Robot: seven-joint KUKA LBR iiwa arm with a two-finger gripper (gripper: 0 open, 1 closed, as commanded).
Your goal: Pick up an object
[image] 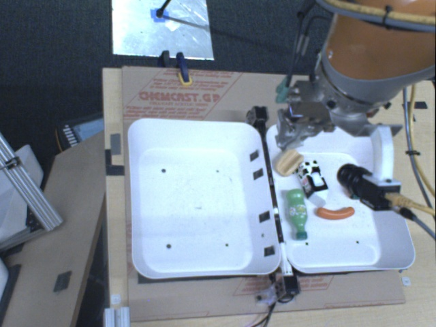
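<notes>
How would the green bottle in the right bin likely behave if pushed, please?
The green bottle lies on its side and looks round, so it may roll. It looks like a light toy, likely to skid on the smooth bin floor.

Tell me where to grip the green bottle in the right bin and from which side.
Grip the green bottle across its wide body, coming straight down from above. It lies flat, running up and down the view, close to the right bin's left wall, so fingers likely fit best closing left and right across it.
</notes>
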